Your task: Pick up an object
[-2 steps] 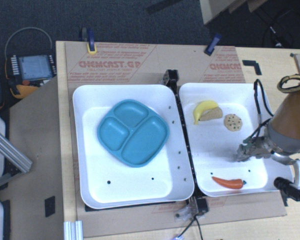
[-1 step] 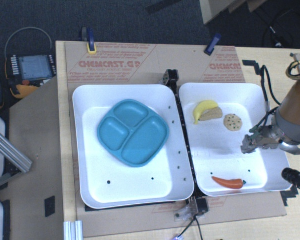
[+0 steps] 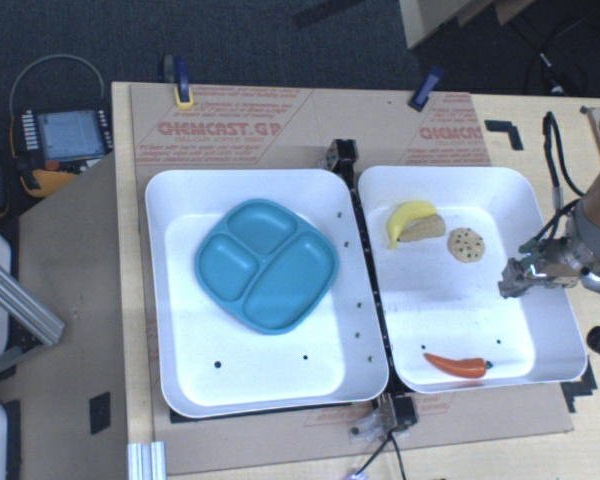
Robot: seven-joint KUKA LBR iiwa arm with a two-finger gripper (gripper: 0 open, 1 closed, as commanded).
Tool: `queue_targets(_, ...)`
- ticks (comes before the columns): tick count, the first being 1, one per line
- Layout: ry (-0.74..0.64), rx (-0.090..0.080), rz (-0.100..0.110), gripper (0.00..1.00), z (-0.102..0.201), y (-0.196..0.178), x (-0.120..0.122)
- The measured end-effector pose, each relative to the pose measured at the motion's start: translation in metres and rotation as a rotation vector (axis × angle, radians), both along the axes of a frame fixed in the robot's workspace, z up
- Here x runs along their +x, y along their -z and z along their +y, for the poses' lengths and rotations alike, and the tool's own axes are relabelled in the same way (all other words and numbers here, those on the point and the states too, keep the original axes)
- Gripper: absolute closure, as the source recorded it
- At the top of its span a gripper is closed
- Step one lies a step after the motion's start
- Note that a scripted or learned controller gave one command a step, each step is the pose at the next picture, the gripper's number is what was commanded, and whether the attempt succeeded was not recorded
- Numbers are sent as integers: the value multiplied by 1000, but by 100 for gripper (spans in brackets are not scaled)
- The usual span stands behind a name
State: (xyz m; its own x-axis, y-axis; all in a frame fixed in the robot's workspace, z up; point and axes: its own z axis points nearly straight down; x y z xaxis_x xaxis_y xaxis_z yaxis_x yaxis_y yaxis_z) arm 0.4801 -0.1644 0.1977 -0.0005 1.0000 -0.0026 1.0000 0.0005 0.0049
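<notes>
**Pepper, cookie, banana: three candidates in the right-hand bin**

Gripper sits at the right edge of the frame, low over the right side of the right-hand shallow white bin. Fingertips dark and small in the view; cannot tell how far apart they are, and nothing visible between them.

Nearest piece: round tan speckled cookie, up-left of the gripper, near but apart. Looks flat, light, stiff, probably a toy; thin profile, so pinch across the rim.

Beyond it, upper middle of the bin: yellow half-peeled banana piece. Curved, likely smooth plastic, may roll; take it across the narrow middle.

Lower part of the bin: red chilli pepper with dark stem, lying lengthwise close to the front wall. Slender, tapering, likely slippery; grip mid-body, across its width.

Count: one cookie, one banana, one pepper. Two bins. Left-hand white bin carries one blue three-compartment plastic plate.
</notes>
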Motion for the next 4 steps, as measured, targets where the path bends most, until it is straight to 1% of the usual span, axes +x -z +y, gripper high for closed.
queue_targets(1, -1, -1, -2, 100, 0, -53, 1)
queue_targets(2, -5, 5, 7, 100, 48, -39, 17)
queue_targets(3, -4, 4, 7, 100, 100, -28, 36)
queue_targets(4, 0, 3, 3, 100, 150, -23, 60)
